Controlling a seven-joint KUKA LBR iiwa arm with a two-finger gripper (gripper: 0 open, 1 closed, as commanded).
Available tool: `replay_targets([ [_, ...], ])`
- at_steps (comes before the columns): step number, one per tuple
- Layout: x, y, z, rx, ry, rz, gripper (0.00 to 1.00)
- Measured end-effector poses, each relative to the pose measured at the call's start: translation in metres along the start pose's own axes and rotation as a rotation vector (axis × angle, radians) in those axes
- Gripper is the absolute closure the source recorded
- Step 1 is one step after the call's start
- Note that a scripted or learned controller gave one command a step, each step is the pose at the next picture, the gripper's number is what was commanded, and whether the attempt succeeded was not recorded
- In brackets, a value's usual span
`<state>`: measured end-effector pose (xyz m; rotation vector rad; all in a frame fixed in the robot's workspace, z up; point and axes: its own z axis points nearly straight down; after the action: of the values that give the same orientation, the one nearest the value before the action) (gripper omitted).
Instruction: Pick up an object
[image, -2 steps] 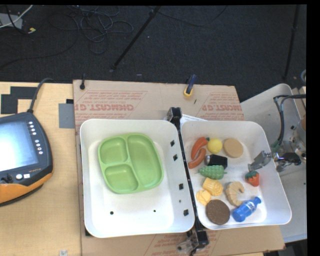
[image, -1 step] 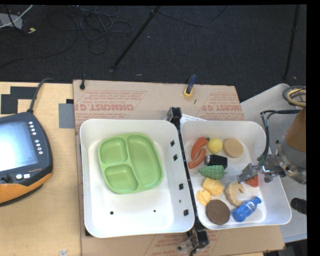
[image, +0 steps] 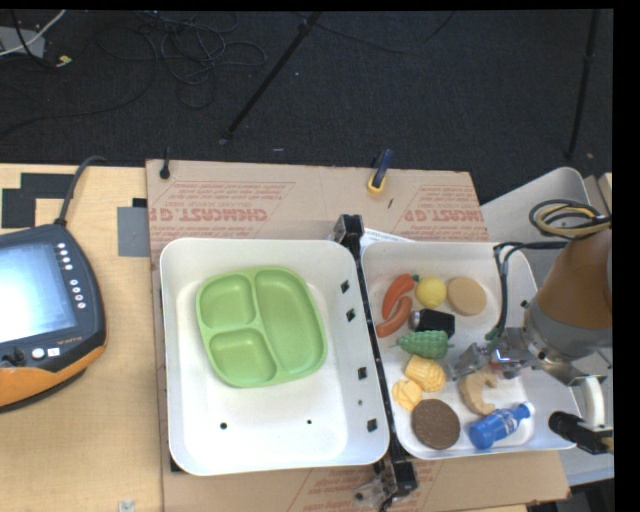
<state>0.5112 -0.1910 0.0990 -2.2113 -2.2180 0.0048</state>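
Beige curved piece (image: 478, 393) just below hand (image: 480, 360)

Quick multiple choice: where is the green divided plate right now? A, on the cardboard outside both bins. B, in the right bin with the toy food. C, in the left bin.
C: the green divided plate lies flat in the left bin, apart from the toy food in the right bin.
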Motion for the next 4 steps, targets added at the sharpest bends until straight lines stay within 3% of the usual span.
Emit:
replay_targets([
  [1,0.001,0.0,0.013,-0.004,-0.002,0.004,0.0],
  [2,-0.001,0.0,0.003,-0.003,-0.001,0.007,1.0],
  [4,-0.016,0.002,-0.082,-0.009,-0.005,0.006,1.0],
])
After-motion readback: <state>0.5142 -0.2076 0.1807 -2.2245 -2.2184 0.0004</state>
